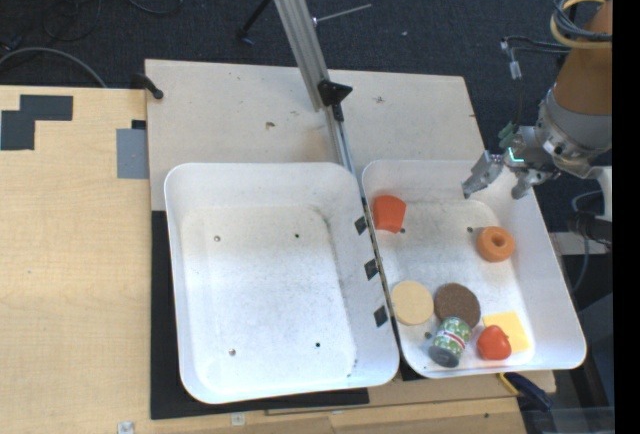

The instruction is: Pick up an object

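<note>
Fingers spread, my hand hovers over the right bin's upper right rim, holding nothing; the orange ring lies just below it, apart.

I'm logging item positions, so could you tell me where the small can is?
The small can lies near the right bin's front edge, below the brown disc, left of the red piece.

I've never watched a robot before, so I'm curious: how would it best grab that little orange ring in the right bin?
Probably from straight above, the tool closing across the orange ring's outer rim. It appears to lie flat and alone on the right bin floor, clear of the other items, so its sides are free all round; the bin wall nearby makes a sideways approach awkward.
</note>
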{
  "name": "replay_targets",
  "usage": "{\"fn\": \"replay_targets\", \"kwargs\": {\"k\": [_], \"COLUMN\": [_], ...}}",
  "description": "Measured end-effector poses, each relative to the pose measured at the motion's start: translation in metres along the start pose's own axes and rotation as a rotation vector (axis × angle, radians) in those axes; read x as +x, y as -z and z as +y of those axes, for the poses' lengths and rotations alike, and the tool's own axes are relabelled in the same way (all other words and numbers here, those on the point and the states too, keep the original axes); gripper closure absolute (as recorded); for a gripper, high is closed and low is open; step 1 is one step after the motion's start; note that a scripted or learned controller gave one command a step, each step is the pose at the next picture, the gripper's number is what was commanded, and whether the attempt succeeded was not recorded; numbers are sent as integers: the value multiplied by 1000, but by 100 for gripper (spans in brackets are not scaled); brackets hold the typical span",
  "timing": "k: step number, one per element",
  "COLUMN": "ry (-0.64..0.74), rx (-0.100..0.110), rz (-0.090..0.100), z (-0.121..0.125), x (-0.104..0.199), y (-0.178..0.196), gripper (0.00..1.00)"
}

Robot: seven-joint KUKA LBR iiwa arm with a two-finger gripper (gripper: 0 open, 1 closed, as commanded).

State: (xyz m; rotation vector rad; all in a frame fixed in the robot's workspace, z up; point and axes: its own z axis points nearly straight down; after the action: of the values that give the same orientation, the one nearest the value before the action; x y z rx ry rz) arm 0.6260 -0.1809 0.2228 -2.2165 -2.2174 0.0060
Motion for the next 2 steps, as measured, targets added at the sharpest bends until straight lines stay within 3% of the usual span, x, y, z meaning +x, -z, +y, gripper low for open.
{"fn": "replay_targets", "kwargs": {"k": [1, 2], "ry": [3, 5], "rx": [-4, 0], "rz": [-1, 0], "z": [1, 2], "x": [0, 8], "y": [3, -60], "gripper": [0, 0]}}
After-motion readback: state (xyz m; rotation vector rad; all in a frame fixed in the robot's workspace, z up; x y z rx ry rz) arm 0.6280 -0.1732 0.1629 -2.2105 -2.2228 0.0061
